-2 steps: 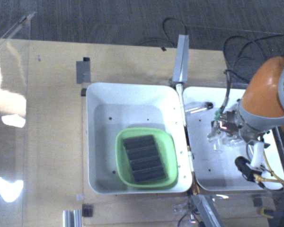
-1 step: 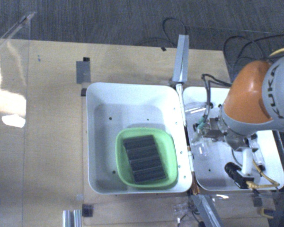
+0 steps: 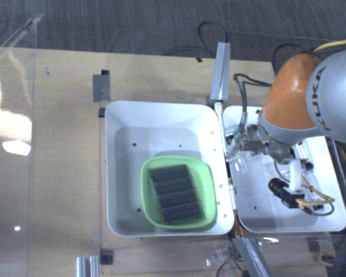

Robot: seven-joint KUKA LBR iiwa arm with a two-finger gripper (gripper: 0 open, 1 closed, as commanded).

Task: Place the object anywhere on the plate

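Observation:
A light green plate (image 3: 147,178) sits in the left bin (image 3: 122,154), toward its front right. On the plate lies a dark grey ridged rectangular object (image 3: 176,194), resting flat and filling most of the plate's middle. My gripper (image 3: 237,153) hangs over the left edge of the right bin (image 3: 259,212), just right of the wall between the two bins. It is apart from the plate and the object. The grey arm with its orange band (image 3: 291,100) hides much of the gripper from above.
A black connector with yellow wires (image 3: 291,196) hangs below the wrist over the right bin. A grey metal post (image 3: 221,71) stands behind the bins' shared wall. The wooden bench (image 3: 46,172) stretches out to the left.

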